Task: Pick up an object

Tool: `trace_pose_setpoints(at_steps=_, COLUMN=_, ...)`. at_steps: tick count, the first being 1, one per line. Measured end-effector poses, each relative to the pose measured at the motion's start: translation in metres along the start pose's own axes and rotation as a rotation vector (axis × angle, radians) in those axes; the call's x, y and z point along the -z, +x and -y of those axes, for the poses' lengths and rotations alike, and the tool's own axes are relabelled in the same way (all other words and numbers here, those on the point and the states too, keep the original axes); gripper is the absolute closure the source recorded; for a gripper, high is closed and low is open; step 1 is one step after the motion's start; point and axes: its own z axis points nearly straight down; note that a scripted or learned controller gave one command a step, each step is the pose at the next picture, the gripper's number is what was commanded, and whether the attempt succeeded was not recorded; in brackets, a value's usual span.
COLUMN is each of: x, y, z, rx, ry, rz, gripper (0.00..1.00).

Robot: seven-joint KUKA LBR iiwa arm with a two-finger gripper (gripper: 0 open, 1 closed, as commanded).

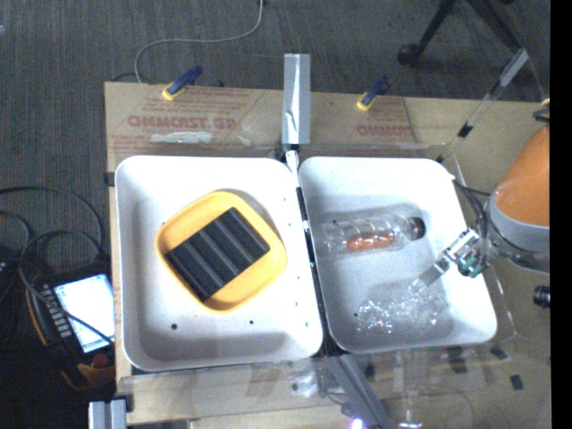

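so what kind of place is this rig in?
Likely a robotics lab or test workspace, not a home. Two white bins sit on a board held by clamps, cables trail over grey carpet, and an office chair base stands behind the bench.

cardboard sheet (223, 114), far left, behind left bin: red print, reads roughly "CHEMCAST GP", faint, letters not sure
cardboard, far right, behind right bin: red print, partly covered, unreadable
bottle (371, 232) in right bin: orange label, no legible text
device screen (80, 307), left edge: too small to read
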Motion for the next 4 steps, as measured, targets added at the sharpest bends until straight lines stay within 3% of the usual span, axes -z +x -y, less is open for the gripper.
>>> trace_pose_setpoints(at_steps=1, x=0.029, y=-0.018, z=-0.083, rx=-0.064, ry=-0.002, rz=0.001, gripper=0.00)
trace_pose_setpoints(at_steps=2, x=-0.025, y=-0.025, z=-0.096, rx=-0.125, ry=-0.024, rz=0.029, gripper=0.00)
trace_pose_setpoints(at_steps=3, x=-0.011, y=-0.024, z=-0.103, rx=-0.118, ry=-0.036, rz=0.034, gripper=1.00)
trace_pose_setpoints(at_steps=4, x=0.015, y=0.006, z=-0.184, rx=-0.276, ry=0.000, rz=0.001, gripper=1.00)
